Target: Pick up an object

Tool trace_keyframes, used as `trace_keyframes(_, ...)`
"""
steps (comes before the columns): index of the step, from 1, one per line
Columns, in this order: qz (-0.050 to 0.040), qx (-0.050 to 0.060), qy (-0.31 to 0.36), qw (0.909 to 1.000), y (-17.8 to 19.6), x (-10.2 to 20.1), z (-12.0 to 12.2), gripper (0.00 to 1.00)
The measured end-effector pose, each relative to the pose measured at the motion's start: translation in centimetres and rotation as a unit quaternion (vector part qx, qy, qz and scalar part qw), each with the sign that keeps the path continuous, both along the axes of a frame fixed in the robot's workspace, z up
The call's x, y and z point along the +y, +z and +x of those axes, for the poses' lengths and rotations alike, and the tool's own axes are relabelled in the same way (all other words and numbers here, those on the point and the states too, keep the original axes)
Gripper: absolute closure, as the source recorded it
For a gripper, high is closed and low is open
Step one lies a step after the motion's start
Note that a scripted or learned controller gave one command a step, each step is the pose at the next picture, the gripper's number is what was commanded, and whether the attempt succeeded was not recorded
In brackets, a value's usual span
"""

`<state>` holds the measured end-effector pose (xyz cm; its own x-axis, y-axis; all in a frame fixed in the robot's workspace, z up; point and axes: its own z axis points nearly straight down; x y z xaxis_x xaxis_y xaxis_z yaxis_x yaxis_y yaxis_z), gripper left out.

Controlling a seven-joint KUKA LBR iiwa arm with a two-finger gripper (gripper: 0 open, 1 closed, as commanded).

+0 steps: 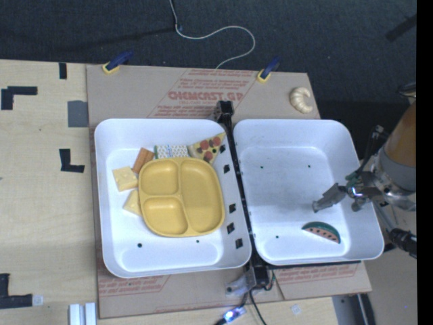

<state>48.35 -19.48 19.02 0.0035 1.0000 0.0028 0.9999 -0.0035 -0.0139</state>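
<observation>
A watermelon slice toy [322,232] lies flat near the front right of the right bin [291,147]. My gripper [340,202] hangs over that bin's right side, just above and behind the slice, apart from it. Its fingers are spread open, one finger [326,201] reaching left, with nothing between them. The left bin [108,229] holds a yellow divided plate [181,196], with a pale cracker [125,179], a brown piece [142,159] and a pizza slice toy [208,146] tucked around its back and left edge.
A beige croissant-like toy [302,99] sits on the cardboard behind the right bin. A black divider clip [224,110] marks where the bins meet. Blue and yellow clamps [268,68] hold the cardboard's far edge.
</observation>
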Motion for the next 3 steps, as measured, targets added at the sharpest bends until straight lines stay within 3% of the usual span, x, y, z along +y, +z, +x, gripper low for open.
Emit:
trace_keyframes(1, -0.0014, -0.006, 0.002, 1.0000, 0.6, 0.0, 0.3, 0.00)
trace_keyframes(3, 0.0001, -0.003, 0.002, 1.0000, -9.4, 0.2, -1.1, 0.00)
